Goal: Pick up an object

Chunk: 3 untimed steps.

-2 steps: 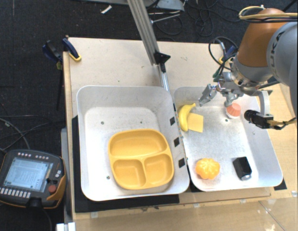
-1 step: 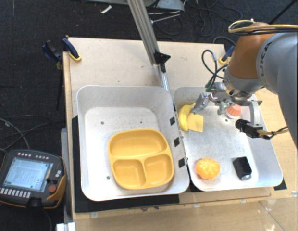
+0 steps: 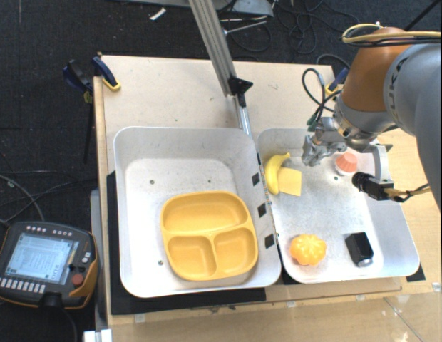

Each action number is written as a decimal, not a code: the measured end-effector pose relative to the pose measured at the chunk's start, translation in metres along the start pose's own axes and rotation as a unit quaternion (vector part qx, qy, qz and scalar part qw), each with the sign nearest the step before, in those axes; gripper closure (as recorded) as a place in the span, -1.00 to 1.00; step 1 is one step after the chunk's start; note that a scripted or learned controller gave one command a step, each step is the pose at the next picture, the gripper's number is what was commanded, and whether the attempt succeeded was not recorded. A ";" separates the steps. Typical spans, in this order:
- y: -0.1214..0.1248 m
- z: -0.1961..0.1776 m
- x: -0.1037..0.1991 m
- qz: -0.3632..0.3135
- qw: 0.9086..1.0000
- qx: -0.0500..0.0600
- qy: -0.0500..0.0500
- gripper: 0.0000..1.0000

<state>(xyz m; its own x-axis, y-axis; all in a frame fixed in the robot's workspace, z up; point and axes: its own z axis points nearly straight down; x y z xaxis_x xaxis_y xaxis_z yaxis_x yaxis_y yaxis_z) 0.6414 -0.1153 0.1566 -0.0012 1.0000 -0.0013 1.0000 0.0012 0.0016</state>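
Yellow stuff is the closest candidate here: a banana [image 3: 275, 168] and a yellow block [image 3: 290, 182] sit touching each other at the left side of the right bin [image 3: 392, 258], and the gripper [image 3: 315, 150] hangs just to their right and a bit farther back. So if the program goes for either one, the move is basically a short shift left and toward the near side, then down. The banana's long axis runs roughly near-to-far with a curve, hugging the bin's left wall, which I'd guess makes it awkward to straddle. Honestly I cannot tell how the gripper is set, it's just a dark metal clump under the wrist from this angle, and nothing visible is in it. Right beside it on the other side there's a small pinkish-red thing [image 3: 346, 163], partly tucked behind the arm's hardware, so that's arguably just as close. The orange fruit [image 3: 307, 250] and a black box [image 3: 359, 249] sit near the front edge, well apart from the gripper. The left bin [image 3: 135, 155] holds a yellow divided tray [image 3: 208, 235].
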 end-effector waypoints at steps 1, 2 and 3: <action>0.000 -0.043 0.001 -0.001 1.000 -0.002 0.000 1.00; 0.002 -0.090 0.001 -0.001 1.000 -0.002 0.000 1.00; 0.013 -0.081 0.050 -0.003 1.000 0.000 0.001 1.00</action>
<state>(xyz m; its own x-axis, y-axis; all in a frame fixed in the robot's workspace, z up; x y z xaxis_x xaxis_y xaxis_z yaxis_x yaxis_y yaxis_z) 0.6547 -0.0647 0.2373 -0.0074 1.0000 0.0007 1.0000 0.0074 0.0017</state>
